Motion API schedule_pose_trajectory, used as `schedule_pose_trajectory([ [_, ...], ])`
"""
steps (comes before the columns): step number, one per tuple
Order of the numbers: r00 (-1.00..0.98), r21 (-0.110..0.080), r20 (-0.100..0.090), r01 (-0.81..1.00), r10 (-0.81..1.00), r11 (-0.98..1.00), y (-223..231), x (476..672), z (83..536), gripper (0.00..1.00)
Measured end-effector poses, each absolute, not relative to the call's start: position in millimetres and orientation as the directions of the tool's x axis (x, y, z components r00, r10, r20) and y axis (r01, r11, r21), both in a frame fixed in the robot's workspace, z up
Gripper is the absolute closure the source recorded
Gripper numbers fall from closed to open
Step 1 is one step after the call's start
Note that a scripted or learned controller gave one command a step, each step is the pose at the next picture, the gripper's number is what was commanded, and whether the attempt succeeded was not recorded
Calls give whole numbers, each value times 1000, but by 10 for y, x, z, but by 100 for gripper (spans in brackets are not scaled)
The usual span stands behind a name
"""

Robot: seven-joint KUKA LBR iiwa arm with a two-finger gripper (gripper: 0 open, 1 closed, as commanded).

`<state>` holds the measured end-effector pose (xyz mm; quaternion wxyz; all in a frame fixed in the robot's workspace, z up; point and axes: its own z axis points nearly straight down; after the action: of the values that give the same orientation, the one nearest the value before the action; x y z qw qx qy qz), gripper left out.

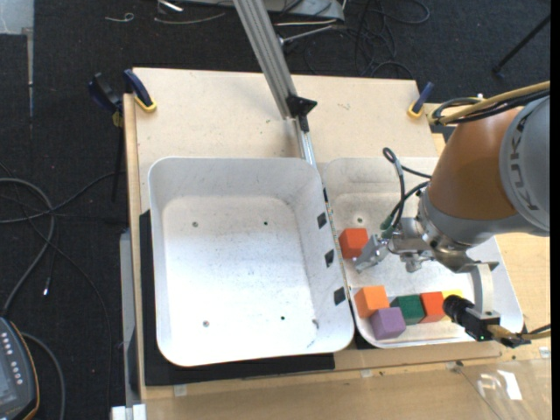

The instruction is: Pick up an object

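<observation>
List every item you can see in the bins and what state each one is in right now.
red-orange block: on the right bin floor, beside the gripper
orange block: lying near the front wall
purple block: lying at the front wall
green block: between purple and another orange block

Two bins sit side by side on the worktop (219, 112), left bin (175, 191) touching the right bin (350, 186) along their shared edge. All the blocks are in the right bin. One block (353, 241) sits alone near that bin's left wall, about midway back. The other four are bunched along the front wall: a block (372, 299) at the left, another (388, 323) just in front of it, then one (409, 309) and one more (432, 305) in a row to the right, looks like they're touching. The gripper (378, 250) hangs just right of the lone block, maybe touching it, hard to tell. Clamps (140, 92) sit at the worktop's back corners.
</observation>
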<state>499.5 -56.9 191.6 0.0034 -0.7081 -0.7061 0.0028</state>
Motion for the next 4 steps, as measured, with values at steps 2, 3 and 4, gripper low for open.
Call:
schedule_pose_trajectory([
  [2, 1, -9, 1, 1000, 1000, -1, -429, 5227, 2240, 0],
  [3, -6, 12, -1, 1000, 1000, 6, -147, 5865, 3201, 0],
  [4, -3, -8, 0, 1000, 1000, 3, 40, 5596, 2550, 0],
])
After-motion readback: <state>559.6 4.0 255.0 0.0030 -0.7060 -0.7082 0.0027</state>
